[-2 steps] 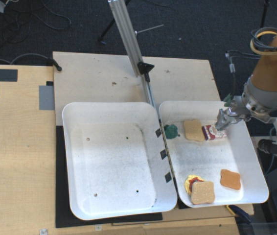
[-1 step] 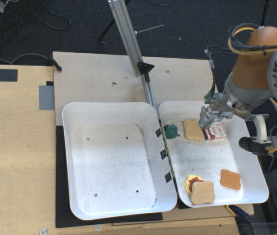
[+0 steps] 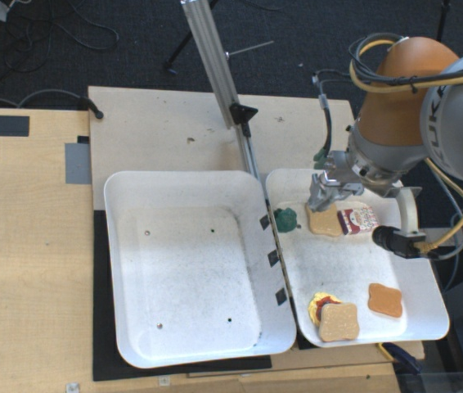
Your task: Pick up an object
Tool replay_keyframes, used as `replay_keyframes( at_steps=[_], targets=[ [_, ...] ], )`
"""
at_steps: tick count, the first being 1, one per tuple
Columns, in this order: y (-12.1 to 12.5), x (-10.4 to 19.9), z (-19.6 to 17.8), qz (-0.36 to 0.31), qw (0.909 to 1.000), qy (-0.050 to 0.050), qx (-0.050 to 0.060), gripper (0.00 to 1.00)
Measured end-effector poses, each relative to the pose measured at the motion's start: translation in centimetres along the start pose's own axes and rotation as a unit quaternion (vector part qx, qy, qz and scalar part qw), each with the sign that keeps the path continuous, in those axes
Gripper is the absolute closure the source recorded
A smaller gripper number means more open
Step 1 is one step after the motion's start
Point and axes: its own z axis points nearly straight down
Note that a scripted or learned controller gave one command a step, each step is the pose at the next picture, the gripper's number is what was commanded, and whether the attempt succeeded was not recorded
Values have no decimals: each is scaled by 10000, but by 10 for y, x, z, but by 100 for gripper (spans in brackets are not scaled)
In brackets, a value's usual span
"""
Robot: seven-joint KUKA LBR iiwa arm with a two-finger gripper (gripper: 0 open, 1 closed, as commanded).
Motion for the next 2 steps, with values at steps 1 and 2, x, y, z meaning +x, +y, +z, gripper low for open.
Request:
replay_keyframes(
  at_steps=[1,2],
  targets=[
    [1,50,14,4,10000,-1,19,100],
    [0,99,25,2,10000,-3,24,100]
  ],
)
